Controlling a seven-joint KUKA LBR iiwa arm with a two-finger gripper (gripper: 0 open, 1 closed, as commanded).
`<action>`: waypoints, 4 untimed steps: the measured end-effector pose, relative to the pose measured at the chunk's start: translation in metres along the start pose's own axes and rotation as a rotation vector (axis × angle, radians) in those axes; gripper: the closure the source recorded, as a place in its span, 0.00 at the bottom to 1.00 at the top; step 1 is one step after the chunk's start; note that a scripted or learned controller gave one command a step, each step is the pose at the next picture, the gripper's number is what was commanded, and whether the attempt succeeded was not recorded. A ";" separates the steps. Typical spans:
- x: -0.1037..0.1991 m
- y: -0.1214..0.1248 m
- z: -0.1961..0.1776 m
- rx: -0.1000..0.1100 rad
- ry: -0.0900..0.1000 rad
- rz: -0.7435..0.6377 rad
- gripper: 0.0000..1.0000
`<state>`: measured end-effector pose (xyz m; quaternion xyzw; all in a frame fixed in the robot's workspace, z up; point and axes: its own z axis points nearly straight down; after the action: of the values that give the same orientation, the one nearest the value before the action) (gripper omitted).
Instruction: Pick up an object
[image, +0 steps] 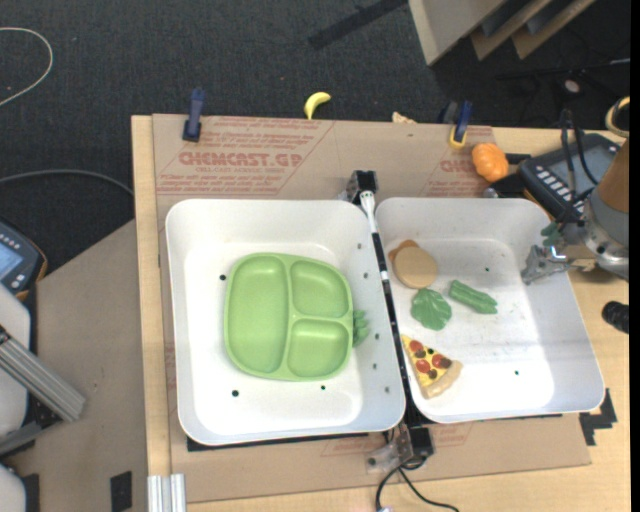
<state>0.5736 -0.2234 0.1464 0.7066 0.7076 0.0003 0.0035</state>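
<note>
A pale green divided plastic plate (290, 316) lies centre-left; a red-dotted yellow toy pizza slice (432, 366) lies lower right, near a tan round cookie (414, 266).

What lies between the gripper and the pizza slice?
Only bare white floor of the right bin separates the gripper from the pizza slice, per the camera view.

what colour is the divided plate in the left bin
Light green. The divided plate shows clearly in the camera view, lying in the left bin.
</note>
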 end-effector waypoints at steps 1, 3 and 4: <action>0.000 0.001 -0.011 -0.002 -0.003 -0.001 1.00; -0.001 0.002 -0.031 -0.007 -0.007 -0.003 1.00; 0.000 0.063 0.061 -0.006 0.000 -0.002 1.00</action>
<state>0.6371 -0.2237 0.0859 0.7060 0.7082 0.0023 0.0056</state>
